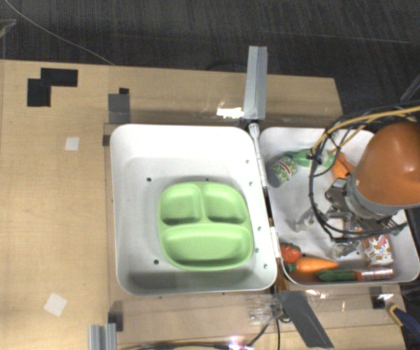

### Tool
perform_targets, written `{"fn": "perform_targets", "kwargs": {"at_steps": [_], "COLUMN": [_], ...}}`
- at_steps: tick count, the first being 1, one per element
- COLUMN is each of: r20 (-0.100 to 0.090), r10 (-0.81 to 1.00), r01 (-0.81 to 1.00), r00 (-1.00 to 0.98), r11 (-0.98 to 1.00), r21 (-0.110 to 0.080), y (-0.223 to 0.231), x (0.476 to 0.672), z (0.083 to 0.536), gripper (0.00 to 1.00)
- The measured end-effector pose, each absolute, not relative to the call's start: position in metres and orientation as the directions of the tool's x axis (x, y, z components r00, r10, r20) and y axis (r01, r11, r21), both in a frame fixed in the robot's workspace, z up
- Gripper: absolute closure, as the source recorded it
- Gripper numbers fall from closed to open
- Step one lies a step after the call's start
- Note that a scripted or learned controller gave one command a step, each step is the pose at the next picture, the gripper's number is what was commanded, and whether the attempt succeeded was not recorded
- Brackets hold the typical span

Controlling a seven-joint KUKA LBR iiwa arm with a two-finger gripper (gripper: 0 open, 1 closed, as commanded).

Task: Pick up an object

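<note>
Orange and grey, the arm reaches in from the right and hangs over the right bin, its orange band hiding much of what lies beneath. Black cables loop around the wrist, and the end effector points down into the bin somewhere below that band; whether it is apart, together or clamped on anything cannot be told from this slanted view, since the wrist and cables cover it. Several small things lie in the right bin. A green-and-white bottle rests tilted near the bin's upper left corner, close to the divider. Along the lower edge lies a carrot, orange with a green end, and just left of it sits a small red piece that touches or nearly touches the carrot. Below the carrot a thin green-and-red stick-like item runs along the bin's rim. A small white patterned packet sits just beside the arm's lower right side, partly hidden. In the left bin a light green divided tray with three compartments lies flat near the middle, well apart from the arm. Both bins sit side by side on the wooden surface.
</note>
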State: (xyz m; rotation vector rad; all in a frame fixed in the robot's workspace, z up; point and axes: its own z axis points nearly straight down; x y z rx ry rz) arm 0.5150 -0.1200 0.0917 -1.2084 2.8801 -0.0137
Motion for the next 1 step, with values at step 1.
{"fn": "perform_targets", "kwargs": {"at_steps": [1], "r20": [-0.014], "r10": [-0.829], "r01": [-0.828], "r00": [-0.560], "r11": [0.560], "r21": [-0.026], "y": [-0.1118], "x": [0.4996], "z": [0.0923], "gripper": [0.00]}}
